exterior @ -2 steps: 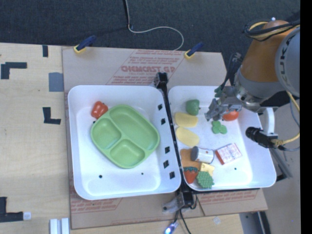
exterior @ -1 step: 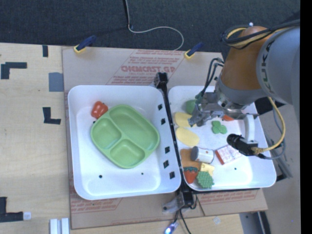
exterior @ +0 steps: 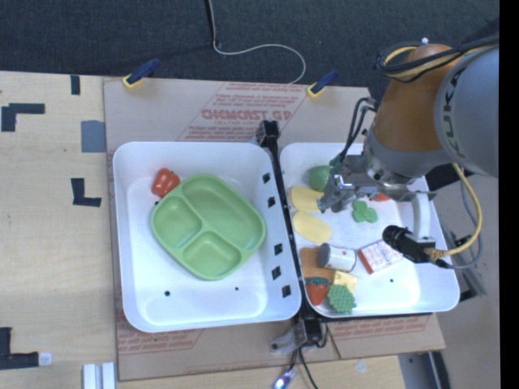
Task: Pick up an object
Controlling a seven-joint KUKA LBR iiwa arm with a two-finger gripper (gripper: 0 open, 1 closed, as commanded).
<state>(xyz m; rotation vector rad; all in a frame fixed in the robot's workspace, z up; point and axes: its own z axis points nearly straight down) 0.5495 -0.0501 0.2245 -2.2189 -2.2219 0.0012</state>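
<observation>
entry: hand (exterior: 334, 191), grey metal two-finger, low over the upper left of the right shallow white bin (exterior: 422, 298); i cannot tell its opening. nearest items: round dark green piece (exterior: 319, 174) touching its upper-left side, pale yellow oval piece (exterior: 303, 198) just left, its long axis running left to right. i judge either a short leftward reach.

The wooden bench (exterior: 49, 241) carries a cardboard sheet (exterior: 235, 112) held by 2 clamps (exterior: 142, 72), and on that sheet 2 white bins (exterior: 130, 241) sit side by side, touching.
</observation>
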